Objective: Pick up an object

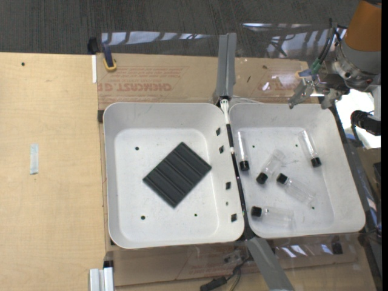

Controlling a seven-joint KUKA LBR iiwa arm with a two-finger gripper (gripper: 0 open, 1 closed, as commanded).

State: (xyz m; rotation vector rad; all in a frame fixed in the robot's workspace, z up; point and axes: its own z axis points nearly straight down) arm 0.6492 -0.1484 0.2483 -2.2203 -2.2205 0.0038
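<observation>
At the far right corner of the bench, you see the arm [364, 26] with its orange band reaching in above the back rim of the right bin [339, 138]. Its gripper [312, 94] hangs over that rim, and you can make out its two fingers [298, 99] standing apart with nothing between them.

Below it, in the right bin, lie five clear vials with black caps. One vial [242, 152] lies along the left wall, just beside the divider between the bins. A second vial [310, 147] lies tilted near the back right. Two more sit close together in the middle: one [270, 166] angled up to the right, the other [293, 187] angled down to the right, their caps nearly touching. The fifth vial [270, 215] lies near the front wall.

In the left bin [115, 162] you find a dark ribbed slab [177, 174], turned diagonally, flat on the floor and well apart from every wall.

Behind the bins lies brown cardboard [157, 80], and on the wooden table [48, 162] to the left rests a small pale strip [34, 160].
</observation>
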